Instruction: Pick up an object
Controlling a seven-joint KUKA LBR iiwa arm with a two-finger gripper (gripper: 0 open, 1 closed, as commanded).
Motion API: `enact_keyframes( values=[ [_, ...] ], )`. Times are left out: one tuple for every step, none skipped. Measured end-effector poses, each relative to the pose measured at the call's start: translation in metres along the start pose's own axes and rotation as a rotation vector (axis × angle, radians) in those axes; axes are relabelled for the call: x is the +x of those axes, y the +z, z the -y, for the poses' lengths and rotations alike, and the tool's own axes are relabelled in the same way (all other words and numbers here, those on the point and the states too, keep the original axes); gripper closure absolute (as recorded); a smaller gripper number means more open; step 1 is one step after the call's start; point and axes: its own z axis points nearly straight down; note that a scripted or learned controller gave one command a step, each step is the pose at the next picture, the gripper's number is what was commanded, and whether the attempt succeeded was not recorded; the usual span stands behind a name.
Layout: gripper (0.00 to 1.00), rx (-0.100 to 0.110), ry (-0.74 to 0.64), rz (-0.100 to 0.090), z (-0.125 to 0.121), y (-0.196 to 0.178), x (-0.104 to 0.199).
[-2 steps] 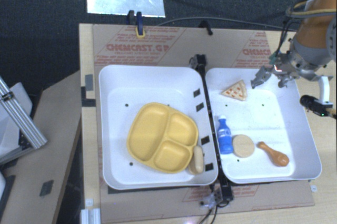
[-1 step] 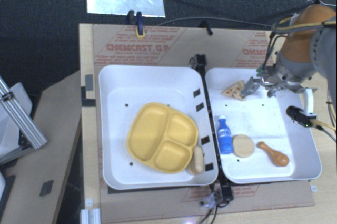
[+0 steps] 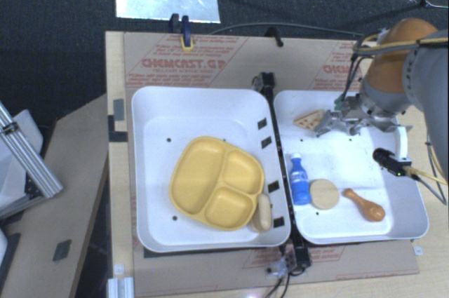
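Observation:
My gripper point(image 3: 328, 124) hangs low over the back of the right bin point(image 3: 414, 219), reaching in from the right. Its tip is right beside a tan wedge-shaped piece point(image 3: 306, 120) that lies against the bin's back left corner; I cannot tell whether they touch. Nearer the front of this bin a small blue bottle point(image 3: 299, 180) lies by the left wall. A round tan disc point(image 3: 324, 193) sits next to the bottle. To the disc's right lies a brown drumstick-shaped piece point(image 3: 365, 205).
The left bin point(image 3: 151, 149) holds a yellow divided tray point(image 3: 216, 181) with a beige bread-like piece point(image 3: 263, 212) at its front right corner. A black part with a cable point(image 3: 390, 160) hangs off the arm over the right bin's right side.

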Motion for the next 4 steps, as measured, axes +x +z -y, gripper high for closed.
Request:
enact_keyframes(
  values=[
    [1.00,-0.006,-0.002,0.001,-0.002,-0.013,0.000],
    [1.00,-0.007,0.001,0.002,0.002,-0.060,0.005],
    [1.00,-0.010,0.002,0.003,0.004,-0.125,0.000],
    [1.00,-0.009,-0.001,0.002,0.002,-0.180,0.000]
  ],
)
